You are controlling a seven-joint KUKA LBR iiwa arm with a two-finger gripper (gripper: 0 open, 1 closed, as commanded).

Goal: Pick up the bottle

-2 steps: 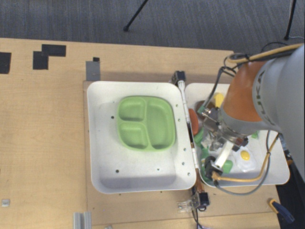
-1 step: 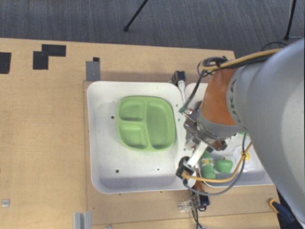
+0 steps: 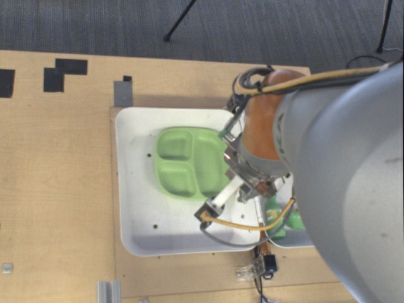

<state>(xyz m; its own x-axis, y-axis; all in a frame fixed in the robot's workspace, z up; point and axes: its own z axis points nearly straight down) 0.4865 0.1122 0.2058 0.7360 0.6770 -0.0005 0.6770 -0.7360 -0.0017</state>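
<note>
A green object with a yellow patch (image 3: 289, 222), possibly the bottle, peeks out at the near left corner of the right bin, mostly hidden under the arm. My gripper (image 3: 255, 191) hangs below the orange band over the divide between the two bins, just above and left of that green object. The wrist and arm hide most of the gripper from above.
A green divided plate (image 3: 188, 161) lies in the middle of the left white bin (image 3: 136, 188), just left of the gripper. The arm's big grey body covers the right bin. A small clear item (image 3: 247, 272) sits on the bench in front of the bins.
</note>
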